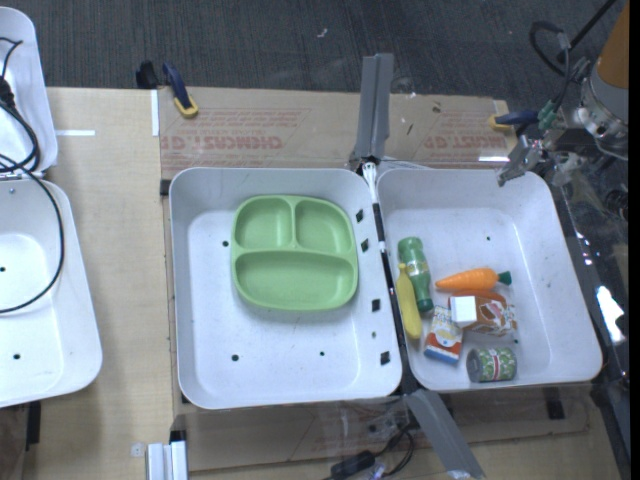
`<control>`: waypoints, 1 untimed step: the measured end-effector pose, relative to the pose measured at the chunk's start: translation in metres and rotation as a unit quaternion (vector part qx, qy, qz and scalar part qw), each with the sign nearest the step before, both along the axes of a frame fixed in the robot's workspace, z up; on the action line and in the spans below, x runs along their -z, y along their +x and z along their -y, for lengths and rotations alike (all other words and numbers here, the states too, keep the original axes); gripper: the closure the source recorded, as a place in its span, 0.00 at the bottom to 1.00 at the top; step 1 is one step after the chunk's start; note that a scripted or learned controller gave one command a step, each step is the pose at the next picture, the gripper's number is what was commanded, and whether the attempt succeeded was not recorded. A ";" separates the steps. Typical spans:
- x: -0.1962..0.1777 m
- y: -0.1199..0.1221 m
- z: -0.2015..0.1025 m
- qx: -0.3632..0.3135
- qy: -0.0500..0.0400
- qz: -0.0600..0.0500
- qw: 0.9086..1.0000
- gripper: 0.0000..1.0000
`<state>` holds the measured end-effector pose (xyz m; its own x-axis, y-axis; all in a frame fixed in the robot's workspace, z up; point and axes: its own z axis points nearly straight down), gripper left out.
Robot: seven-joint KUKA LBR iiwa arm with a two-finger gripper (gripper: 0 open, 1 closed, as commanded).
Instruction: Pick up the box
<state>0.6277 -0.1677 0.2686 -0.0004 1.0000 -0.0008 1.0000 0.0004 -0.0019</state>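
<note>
Grey arm with orange band (612, 63) was seen entering from the view's right. Its gripper (520, 164) was noted over the far rim of the right bin (500, 218), near that bin's far right corner. Whether the gripper was open or closed could not be told, and nothing was seen held in it.

Closest to the gripper, on the bin floor toward the near side, a carrot (470, 280) was recorded lying crosswise, with a green bottle (413, 268) beside it, further from the gripper toward the bins' shared wall. A yellow banana (408, 310) was noted against the bottle's near end.

Further again from the gripper, a white block (463, 309) and an orange packet (496, 314) were logged touching each other just past the carrot. The box (443, 345), small and printed in red and blue, was found beyond the white block, well apart from the gripper, near the bin's near wall. A can (491, 364) was noted just beside it.

Farthest from the gripper, a green divided plate (295, 253) was recorded in the left bin (200, 308).
</note>
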 end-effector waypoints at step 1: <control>0.089 -0.061 -0.063 -0.043 0.001 -0.001 0.999 0.00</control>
